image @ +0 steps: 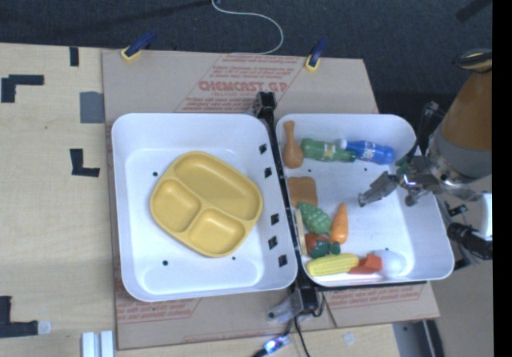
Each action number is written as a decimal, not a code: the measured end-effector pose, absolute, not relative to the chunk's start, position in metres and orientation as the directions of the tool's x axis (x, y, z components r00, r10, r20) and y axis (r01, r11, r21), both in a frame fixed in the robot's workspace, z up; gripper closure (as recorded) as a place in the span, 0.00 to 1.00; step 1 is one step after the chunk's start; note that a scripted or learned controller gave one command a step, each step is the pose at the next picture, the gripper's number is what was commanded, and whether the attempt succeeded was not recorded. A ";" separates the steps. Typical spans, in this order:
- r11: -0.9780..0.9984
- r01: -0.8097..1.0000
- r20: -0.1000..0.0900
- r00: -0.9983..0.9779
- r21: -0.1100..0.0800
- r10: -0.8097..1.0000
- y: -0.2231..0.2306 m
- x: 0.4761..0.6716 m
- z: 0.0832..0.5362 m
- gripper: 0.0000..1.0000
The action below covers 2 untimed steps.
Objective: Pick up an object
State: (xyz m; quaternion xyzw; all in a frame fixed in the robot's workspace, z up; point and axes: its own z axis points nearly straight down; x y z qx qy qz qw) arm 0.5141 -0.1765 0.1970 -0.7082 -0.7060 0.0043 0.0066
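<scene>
The right bin point(424, 227) holds several toy foods. A green bottle point(326, 150) and a blue bottle point(370, 152) lie end to end along its far side. A brown drumstick point(291, 146), a tan bread slice point(302, 190), a green vegetable point(314, 219) and an orange carrot point(340, 224) lie by its left wall. A yellow corn cob point(331, 266) and a red-orange piece point(370, 263) rest at the near edge. My gripper point(390, 193) hangs over the bin's bare right half, open, with nothing between its fingers, just below the blue bottle.
The left bin point(136, 187) holds a yellow divided plate point(206, 202). A black hinge strip point(276, 187) runs between the two bins. A small white object point(394, 262) lies beside the red-orange piece. The arm's orange band point(472, 111) stands over the right rim.
</scene>
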 end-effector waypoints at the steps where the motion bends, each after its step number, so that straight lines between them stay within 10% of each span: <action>1: 0.001 1.000 0.000 -0.001 -0.002 1.000 -0.176 0.517 0.204 0.00; 2: 0.002 1.000 0.001 -0.002 -0.006 1.000 -0.169 0.521 0.157 0.00</action>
